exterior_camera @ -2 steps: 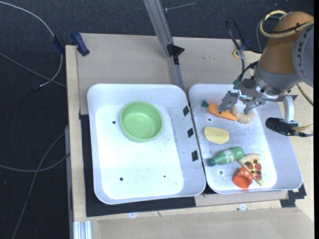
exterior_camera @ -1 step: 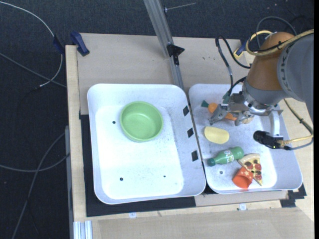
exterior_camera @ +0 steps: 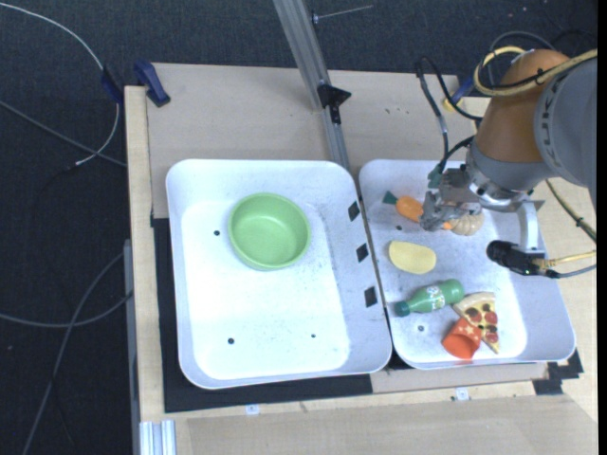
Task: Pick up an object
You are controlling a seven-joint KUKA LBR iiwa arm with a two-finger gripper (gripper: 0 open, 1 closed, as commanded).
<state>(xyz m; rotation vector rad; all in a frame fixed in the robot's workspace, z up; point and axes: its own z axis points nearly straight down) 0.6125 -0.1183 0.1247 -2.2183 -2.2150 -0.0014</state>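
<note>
Your gripper [exterior_camera: 438,218] sits low over the carrot [exterior_camera: 409,208] in the right bin [exterior_camera: 531,349]; its grip can't be told. The carrot is probably light, slick plastic: grip mid-body

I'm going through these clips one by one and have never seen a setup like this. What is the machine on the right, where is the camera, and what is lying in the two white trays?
One camera looks down at a slant on a bench. The grey arm with an orange band is a robot reaching in from the right. Its pincer is low in the right bin, beside a small carrot and a beige object; I cannot tell whether it holds anything. That bin also has a yellow oval piece, a green bottle, a pizza slice and a red-orange object. The left bin holds a green bowl.
</note>
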